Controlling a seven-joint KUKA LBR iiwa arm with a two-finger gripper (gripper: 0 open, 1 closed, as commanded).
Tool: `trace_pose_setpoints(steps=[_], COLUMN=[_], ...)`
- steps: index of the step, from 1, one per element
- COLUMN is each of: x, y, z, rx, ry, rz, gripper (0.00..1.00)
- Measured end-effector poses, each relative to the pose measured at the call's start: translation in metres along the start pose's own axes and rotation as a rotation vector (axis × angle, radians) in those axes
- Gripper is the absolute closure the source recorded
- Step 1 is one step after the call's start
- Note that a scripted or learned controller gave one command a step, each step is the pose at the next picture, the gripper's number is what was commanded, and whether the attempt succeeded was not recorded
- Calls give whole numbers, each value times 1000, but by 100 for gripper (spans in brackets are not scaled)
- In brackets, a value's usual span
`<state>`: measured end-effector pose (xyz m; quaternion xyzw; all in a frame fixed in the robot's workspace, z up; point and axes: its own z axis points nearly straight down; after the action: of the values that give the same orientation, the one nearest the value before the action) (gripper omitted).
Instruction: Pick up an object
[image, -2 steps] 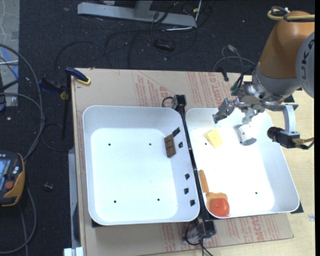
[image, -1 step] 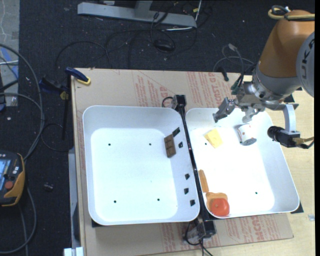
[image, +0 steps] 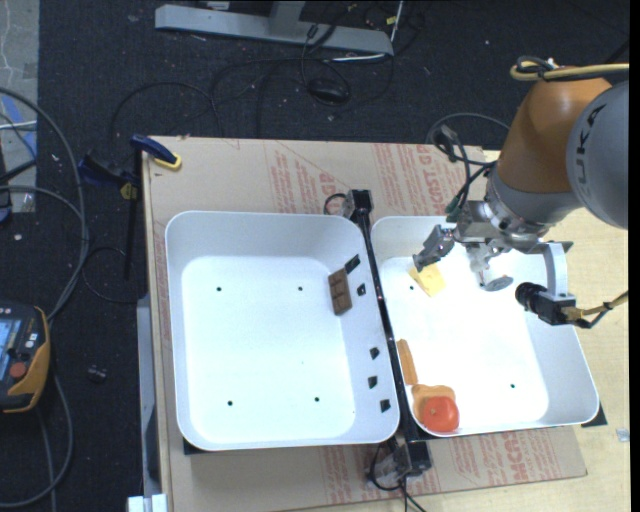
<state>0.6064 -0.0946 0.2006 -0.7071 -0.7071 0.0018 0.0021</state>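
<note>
Over the right bin (image: 560, 380), near its upper left corner, the gripper (image: 462, 262) is seen with its two fingers spread wide apart, nothing between them. One finger (image: 437, 247) is placed just above a yellow block (image: 430, 279); whether it touches the block cannot be told. The other finger (image: 491, 270) is seen to the right, apart from the block.

Objects counted in the right bin: three. One yellow block lies near the upper left corner. One orange stick (image: 406, 362) is laid along the left wall. One red-orange round object (image: 437, 411), seemingly on a short tan handle, is found in the lower left corner, just below the stick.

Objects counted in the left bin (image: 200, 240): one. A brown bar (image: 340, 293) is seen lying near the right wall, towards the top.

Two white bins are set side by side on a cardboard sheet (image: 260, 170), with a black divider (image: 373, 290) between them. One grey arm with one orange band (image: 545, 115) is noted entering from the right. One blue and yellow clamp (image: 155, 150) is seen at the sheet's upper left corner.
</note>
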Motion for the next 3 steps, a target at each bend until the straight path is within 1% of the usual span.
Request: trace_pose_setpoints(steps=[1,2,3], x=[0,-2,-2], y=[2,3,5], z=[43,106,92], rx=[-1,0,-6], ry=[0,0,0], rz=[0,0,0], gripper=[0,0,100])
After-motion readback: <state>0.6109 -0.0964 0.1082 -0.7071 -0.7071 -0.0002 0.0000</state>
